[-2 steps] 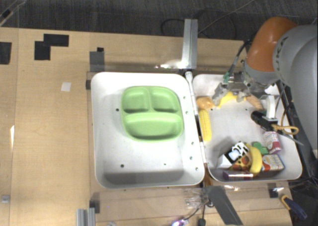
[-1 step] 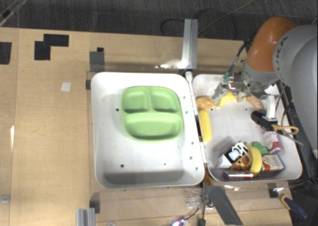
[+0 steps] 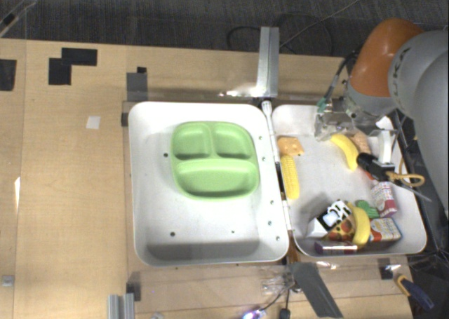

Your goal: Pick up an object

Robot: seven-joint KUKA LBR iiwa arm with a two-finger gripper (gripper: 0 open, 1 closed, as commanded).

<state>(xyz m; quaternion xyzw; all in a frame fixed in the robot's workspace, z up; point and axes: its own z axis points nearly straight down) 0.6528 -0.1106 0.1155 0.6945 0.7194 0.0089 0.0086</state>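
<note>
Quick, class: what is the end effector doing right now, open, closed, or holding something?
End effector: cannot be told; it sits in the right bin near a banana.

Both bins are plain white, the left bin (image 3: 144, 191) and the right bin (image 3: 309, 209). The sectioned plate (image 3: 214, 158) in the left one is light green all over. On the right there's a yellow corn cob (image 3: 290, 176), a yellow banana (image 3: 344, 151), a tan bit of toy food (image 3: 290, 146) and a black-and-white patterned thing (image 3: 335, 216). The arm (image 3: 414, 72) is grey with an orange band (image 3: 379, 55), and the bench (image 3: 63, 184) is pale wood.
</note>
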